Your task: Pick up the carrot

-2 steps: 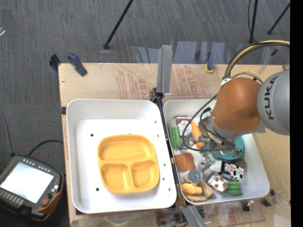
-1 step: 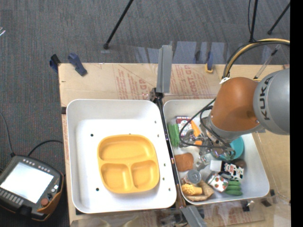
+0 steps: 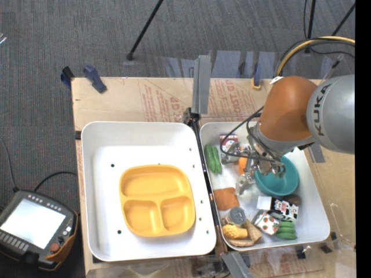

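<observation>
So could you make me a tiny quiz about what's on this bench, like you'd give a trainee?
1. True or false: the yellow divided plate lies in the same bin as the teal bowl.
2. Multiple choice: the gripper hangs over A) the left bin, B) the right bin, C) the carpet.
3. Fill in: the small orange piece beside the gripper, likely the carrot, lies between the green pod-like vegetable and the teal ____.

Key
1. False: the plate is in the left bin; the bowl is in the right one.
2. B.
3. bowl.
</observation>
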You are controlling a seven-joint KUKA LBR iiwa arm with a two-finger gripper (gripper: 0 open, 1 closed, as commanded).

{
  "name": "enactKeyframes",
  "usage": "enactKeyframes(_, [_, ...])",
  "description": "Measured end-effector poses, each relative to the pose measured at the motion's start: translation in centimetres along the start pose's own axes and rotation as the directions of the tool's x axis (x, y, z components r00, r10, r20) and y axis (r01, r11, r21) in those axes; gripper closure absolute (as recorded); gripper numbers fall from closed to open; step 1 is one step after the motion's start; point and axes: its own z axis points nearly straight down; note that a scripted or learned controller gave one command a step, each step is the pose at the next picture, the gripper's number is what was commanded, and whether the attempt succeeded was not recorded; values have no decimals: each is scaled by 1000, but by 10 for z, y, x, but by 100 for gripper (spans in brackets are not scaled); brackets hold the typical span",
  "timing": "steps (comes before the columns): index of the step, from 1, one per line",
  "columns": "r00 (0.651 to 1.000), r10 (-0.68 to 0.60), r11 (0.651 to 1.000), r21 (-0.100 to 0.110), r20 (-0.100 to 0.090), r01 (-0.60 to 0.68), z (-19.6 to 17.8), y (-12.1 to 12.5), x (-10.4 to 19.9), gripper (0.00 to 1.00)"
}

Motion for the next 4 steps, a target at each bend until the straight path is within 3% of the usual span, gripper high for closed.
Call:
enactKeyframes(1, [1000, -6, 1000, -1, 3, 6, -11, 2, -2, 100])
enactKeyframes(2, [970, 243, 970, 0, 1, -243, -101, 70, 80, 100])
enactKeyframes(3, [994, 107, 994, 1, 16, -107, -273, 95, 46, 100])
enactKeyframes(4, [1000, 2, 1000, 0, -11, -2, -164, 151, 90, 100])
